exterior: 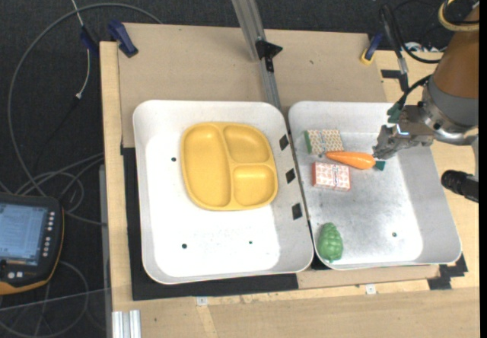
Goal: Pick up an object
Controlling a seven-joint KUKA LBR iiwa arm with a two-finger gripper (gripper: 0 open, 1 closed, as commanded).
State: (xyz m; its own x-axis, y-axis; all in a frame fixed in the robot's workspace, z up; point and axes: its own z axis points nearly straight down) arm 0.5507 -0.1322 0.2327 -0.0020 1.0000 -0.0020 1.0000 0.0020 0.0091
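An orange toy carrot [350, 159] lies in the right bin [411, 241], with its green tip pointing right. My gripper [383, 151] hangs directly over that green tip, at or just above it. A pink patterned box [332, 176] sits just below the carrot. A tan and green patterned box [323, 139] lies just above it. A green bumpy object [330, 242] rests near the right bin's front left corner.
A yellow divided plate [228, 164] lies in the left bin [163, 249]. A metal pole [251, 17] runs from the top down to the gap between the bins. Blue clamps [122, 38] hold the board's back corners. A tablet [27, 237] lies at far left.
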